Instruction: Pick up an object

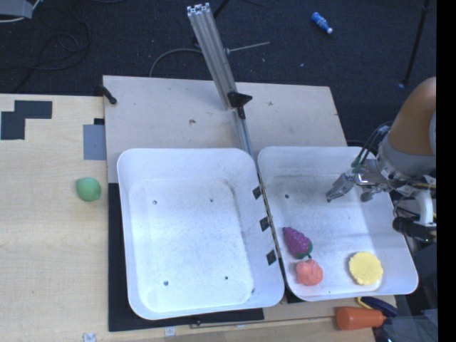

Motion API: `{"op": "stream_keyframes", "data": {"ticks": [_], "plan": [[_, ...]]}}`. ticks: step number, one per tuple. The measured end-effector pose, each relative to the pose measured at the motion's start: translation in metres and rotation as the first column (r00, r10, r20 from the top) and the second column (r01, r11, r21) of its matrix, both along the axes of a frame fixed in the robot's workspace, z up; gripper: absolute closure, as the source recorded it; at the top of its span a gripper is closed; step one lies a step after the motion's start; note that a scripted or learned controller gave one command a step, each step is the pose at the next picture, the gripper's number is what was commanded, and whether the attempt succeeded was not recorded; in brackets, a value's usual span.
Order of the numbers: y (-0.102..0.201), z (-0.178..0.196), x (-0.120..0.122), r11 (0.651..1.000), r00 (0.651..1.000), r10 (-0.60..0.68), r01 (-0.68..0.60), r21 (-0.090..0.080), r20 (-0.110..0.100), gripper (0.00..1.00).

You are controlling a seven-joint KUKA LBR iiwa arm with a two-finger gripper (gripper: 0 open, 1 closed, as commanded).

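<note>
Camera view: gripper (pixel 353 189) poised over right bin (pixel 313 164) with fingers spread and nothing between them, purple grape bunch (pixel 297 241) lying below-left of it near the divider, red fruit (pixel 308 272) just beyond, yellow piece (pixel 365 268) nearly straight below.

Two white bins (pixel 189 191), one purple toy (pixel 297 241), one red toy (pixel 309 272), one yellow disc (pixel 365 268), one green ball (pixel 89 189), one orange item (pixel 356 318).

even overhead light — soft shadows, mild glare on white bins (pixel 187 161), slightly soft focus
</note>
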State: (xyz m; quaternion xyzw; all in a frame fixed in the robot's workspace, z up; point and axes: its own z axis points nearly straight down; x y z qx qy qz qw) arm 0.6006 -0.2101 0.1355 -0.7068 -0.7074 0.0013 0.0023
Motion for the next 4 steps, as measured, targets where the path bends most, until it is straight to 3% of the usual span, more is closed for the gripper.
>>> {"op": "stream_keyframes", "data": {"ticks": [1,2,4], "plan": [[0.001,-0.046,0.0,1.0,1.0,0.0,0.0,-0.001,0.002,0.0],[0.0,-0.034,0.0,1.0,1.0,-0.001,0.001,-0.002,0.006,1.0],[0.003,0.074,0.009,1.0,1.0,-0.001,0.001,-0.002,0.008,1.0]]}}
